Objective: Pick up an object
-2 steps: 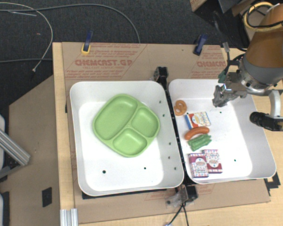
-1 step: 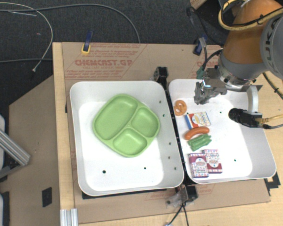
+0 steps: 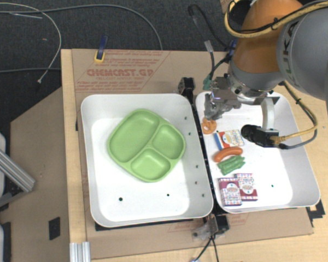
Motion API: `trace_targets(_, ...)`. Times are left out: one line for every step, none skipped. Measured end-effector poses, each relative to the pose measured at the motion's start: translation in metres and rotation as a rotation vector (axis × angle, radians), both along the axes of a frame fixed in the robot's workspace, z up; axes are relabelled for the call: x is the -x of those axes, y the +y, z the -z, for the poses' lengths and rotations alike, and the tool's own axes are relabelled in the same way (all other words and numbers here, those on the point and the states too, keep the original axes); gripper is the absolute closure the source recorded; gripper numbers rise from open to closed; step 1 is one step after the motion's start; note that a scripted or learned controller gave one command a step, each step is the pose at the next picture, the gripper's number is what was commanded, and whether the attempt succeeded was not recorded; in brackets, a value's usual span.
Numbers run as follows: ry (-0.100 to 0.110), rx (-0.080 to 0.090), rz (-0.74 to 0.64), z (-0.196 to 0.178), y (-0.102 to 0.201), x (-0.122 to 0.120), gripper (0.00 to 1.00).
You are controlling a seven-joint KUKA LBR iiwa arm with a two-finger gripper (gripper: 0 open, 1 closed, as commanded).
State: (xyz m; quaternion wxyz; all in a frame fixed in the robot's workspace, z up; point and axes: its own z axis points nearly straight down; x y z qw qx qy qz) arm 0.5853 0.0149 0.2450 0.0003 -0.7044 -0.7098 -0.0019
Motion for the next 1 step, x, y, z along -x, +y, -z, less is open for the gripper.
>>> trace_targets(0.004, 0.000, 0.001, 0.0166, 0.0561, -0.0055, 1.00)
